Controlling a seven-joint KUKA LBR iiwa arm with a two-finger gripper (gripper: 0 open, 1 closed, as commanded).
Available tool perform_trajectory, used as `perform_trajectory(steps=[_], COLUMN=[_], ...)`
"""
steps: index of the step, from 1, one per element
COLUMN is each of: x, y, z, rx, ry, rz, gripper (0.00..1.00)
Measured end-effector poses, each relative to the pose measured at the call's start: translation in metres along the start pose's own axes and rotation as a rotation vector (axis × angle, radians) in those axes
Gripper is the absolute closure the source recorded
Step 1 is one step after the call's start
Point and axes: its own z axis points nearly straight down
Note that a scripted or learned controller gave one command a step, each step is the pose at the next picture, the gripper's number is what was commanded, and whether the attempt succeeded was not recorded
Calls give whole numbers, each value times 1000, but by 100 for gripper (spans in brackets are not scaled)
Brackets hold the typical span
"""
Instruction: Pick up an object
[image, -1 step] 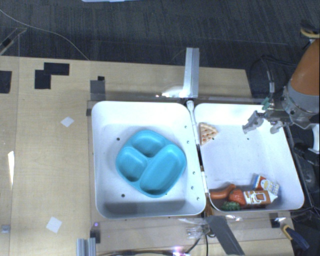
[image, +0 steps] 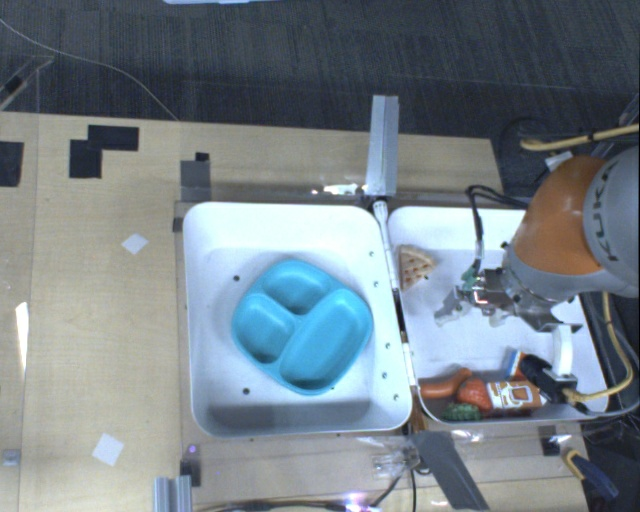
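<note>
Near rim, right bin (image: 430, 345): we see a hot dog (image: 445, 384), a bit of green food (image: 461, 411) and a sauce bottle (image: 512, 396) crowded against the front wall, likely slid there.
Gripper (image: 462, 300): we note it low over bare bin floor mid-bin; whether the jaws are spread or pressed together we cannot tell, and nothing visible sits between them.
Pizza slice (image: 416, 264): nearest candidate, lying flat beyond and left of the gripper, near but apart.
Left bin (image: 215, 235): blue divided tray (image: 303, 325) rests centred.
</note>
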Motion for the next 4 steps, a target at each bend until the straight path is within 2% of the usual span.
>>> perform_trajectory(steps=[1,2,3,4], x=[8,47,31,-85], y=[-38,-47,-48,-42], z=[39,-56,-56,40], rx=[-15,-4,-3,-10], ry=[-5,-1,-1,-8], rz=[-425,-418,-649,-508], gripper=[0,0,0,0])
